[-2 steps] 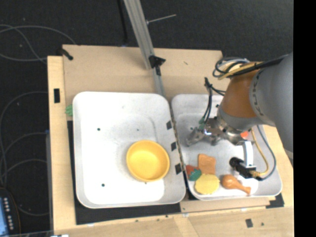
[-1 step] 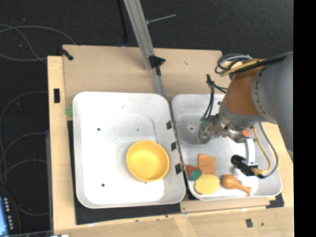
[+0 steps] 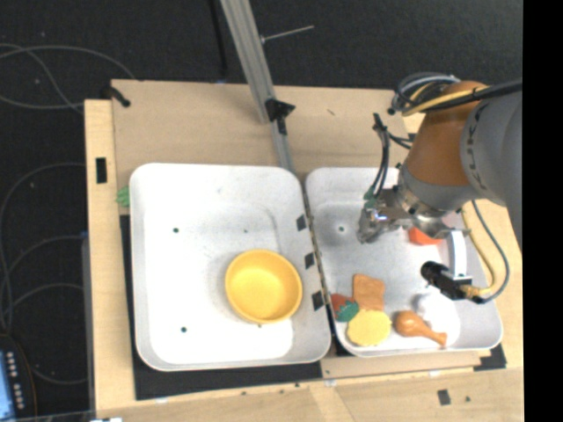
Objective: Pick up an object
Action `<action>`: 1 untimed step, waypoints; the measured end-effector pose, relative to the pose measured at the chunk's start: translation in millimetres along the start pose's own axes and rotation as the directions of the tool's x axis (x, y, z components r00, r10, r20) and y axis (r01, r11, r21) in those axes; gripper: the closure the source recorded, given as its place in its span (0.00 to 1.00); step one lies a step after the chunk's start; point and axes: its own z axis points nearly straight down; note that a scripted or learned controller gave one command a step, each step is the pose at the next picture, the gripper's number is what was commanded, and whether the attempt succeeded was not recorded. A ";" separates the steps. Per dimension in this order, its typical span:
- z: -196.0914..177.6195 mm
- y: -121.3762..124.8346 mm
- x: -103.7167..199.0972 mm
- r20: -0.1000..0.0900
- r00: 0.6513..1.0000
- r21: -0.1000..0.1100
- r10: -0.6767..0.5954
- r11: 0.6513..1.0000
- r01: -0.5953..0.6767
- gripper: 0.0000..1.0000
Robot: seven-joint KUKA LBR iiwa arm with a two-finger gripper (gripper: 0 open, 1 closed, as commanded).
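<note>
Gripper (image 3: 371,225): over right bin (image 3: 339,196), finger state I cannot tell. Step: my approach. Next: reposition, descend onto orange slab (image 3: 369,290) or yellow disc (image 3: 369,328).

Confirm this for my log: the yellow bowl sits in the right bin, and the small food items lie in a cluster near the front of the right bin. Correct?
Not quite. The camera view shows the yellow bowl in the left bin, not the right. The rest stands: the small food items lie in a cluster near the front of the right bin.

Grey arm (image 3: 497,148), orange band (image 3: 440,152), black cables (image 3: 493,253), metallic gripper (image 3: 374,227).
</note>
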 end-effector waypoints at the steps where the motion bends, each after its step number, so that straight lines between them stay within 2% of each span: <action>1: -44.9 -3.3 -1.0 0.000 1.000 0.000 0.000 1.000 0.000 1.00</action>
